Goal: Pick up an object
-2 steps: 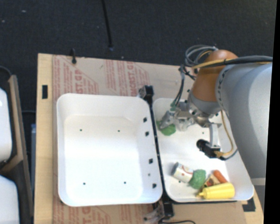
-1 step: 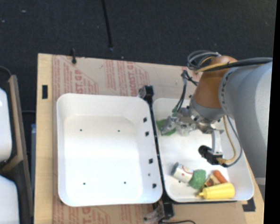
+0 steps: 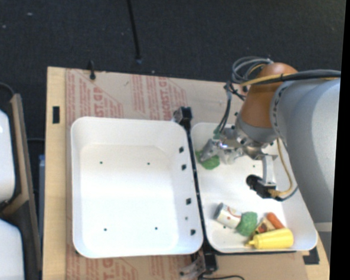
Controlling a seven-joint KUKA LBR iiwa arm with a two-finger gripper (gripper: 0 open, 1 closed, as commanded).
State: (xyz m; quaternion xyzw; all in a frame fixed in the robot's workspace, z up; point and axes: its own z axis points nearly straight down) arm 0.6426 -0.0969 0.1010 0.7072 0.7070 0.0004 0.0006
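The gripper (image 3: 212,152) is low in the right bin (image 3: 289,200), right at a small green thing (image 3: 209,163) near the middle wall — I cannot tell if it is pinching it. The green thing looks soft and light, maybe squishy. Best to grab it across its middle — not hard.

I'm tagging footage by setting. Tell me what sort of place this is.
Most likely a robotics lab's grasping test bench. A grey robot arm reaches over two shallow white bins set on a cardboard sheet, and small toy-like items such as a yellow bottle lie in the right bin.
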